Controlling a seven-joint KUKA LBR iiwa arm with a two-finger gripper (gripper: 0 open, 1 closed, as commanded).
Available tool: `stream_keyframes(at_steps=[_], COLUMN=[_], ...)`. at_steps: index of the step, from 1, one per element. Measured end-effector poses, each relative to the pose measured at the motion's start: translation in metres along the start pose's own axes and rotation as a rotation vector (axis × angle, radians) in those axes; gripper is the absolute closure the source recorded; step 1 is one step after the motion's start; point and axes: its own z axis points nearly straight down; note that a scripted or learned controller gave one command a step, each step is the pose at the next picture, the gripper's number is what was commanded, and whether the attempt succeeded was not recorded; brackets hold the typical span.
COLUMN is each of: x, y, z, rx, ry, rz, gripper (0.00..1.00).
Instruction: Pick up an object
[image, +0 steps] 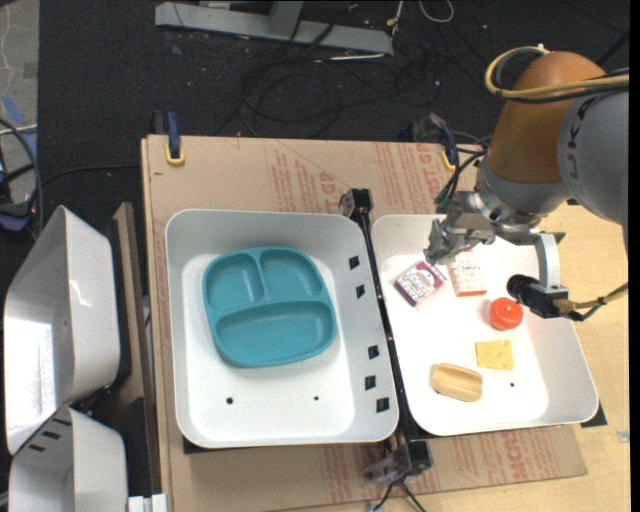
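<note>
The arm (560, 120) is seen reaching in over the right bin (560, 405), bent downward at the wrist, with the gripper (447, 245) lowered at the bin's far left part. Whether anything is grasped cannot be told. Two bins are counted; in the left bin (190, 400) one teal tray (268, 305) is laid. In the right bin five things are counted: a purple packet (418, 283) just beside the gripper, a red-and-white packet (467, 277), a red cap (506, 313), a yellow square (494, 355) and a tan block (456, 381). Printing on the packets is too small to be read.
</note>
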Motion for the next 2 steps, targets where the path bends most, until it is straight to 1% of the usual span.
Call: stream_keyframes(at_steps=[2], x=[0.103], y=[-0.023], z=[0.016], rx=[0.002], ry=[0.000], rz=[-0.001], gripper=[1.00])
